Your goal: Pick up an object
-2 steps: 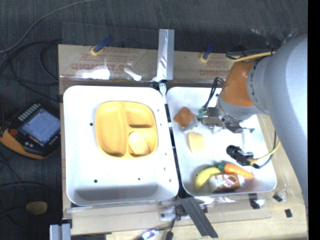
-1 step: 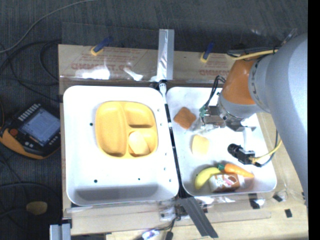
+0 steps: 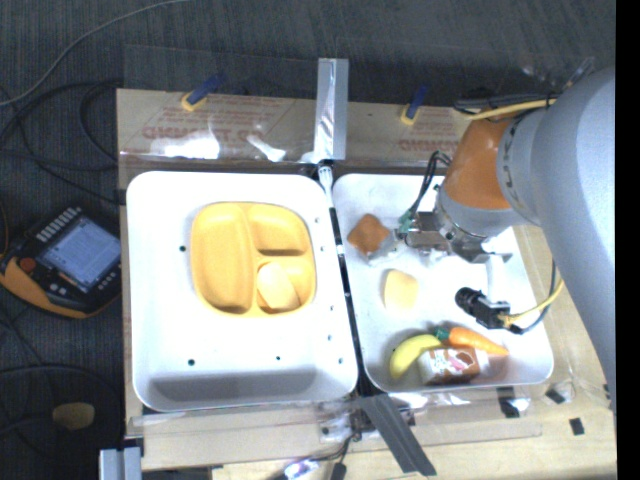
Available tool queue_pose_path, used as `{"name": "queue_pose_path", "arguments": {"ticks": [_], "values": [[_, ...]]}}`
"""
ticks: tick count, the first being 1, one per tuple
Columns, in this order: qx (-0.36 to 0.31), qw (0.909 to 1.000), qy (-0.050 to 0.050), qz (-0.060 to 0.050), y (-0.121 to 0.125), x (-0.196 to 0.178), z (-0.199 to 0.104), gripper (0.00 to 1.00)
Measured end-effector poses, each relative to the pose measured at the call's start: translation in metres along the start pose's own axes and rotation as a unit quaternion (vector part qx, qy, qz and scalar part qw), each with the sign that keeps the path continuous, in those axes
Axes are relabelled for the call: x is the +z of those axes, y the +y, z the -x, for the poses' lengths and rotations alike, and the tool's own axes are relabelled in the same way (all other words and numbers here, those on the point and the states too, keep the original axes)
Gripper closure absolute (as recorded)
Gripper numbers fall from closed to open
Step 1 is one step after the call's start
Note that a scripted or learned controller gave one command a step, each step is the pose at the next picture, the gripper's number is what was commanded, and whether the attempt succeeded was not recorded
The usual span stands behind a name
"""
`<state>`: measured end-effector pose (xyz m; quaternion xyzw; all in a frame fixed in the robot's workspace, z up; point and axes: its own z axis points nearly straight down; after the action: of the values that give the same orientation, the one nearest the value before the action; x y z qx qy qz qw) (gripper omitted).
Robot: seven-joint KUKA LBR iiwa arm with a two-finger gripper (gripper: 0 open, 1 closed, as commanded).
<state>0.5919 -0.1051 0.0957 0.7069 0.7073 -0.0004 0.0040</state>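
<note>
Beside the brown lump (image 3: 368,233) in the right bin (image 3: 520,368), the gripper (image 3: 440,240) hangs low; whether it grips anything, I cannot tell.

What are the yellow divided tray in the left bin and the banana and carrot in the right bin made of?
The yellow divided tray looks like moulded plastic: one even colour, rounded compartment edges, soft sheen. The yellow banana and orange carrot are probably plastic toy food, judging by their smooth, flat colour, though the view is too coarse to be sure.
</note>
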Motion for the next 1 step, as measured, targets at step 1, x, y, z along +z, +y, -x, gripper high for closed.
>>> {"name": "queue_pose_path", "arguments": {"ticks": [1], "values": [[0.009,1.0000,0.000,0.004,-0.0424,0.0068,-0.0091,0.00]]}}
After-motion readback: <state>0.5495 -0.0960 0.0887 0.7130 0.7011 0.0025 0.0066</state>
